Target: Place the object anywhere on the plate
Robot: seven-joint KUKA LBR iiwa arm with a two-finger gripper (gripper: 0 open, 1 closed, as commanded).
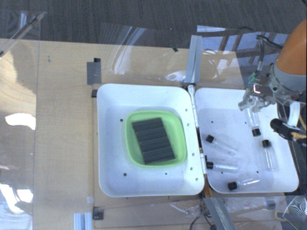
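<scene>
Gripper over the right bin's far edge, plate waiting in the left bin.

Camera view: the gripper (253, 102) hovers above a clear vial (253, 122) whose long axis runs far-to-near just below it; whether it holds anything I cannot tell. More vials (221, 150) lie scattered in the right bin (225, 99). The green plate (130, 145), well left in the left bin (108, 143), carries a dark ribbed block (152, 141).

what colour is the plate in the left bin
Light green plate, holding a dark grey ridged block; seen in the camera view.
</scene>
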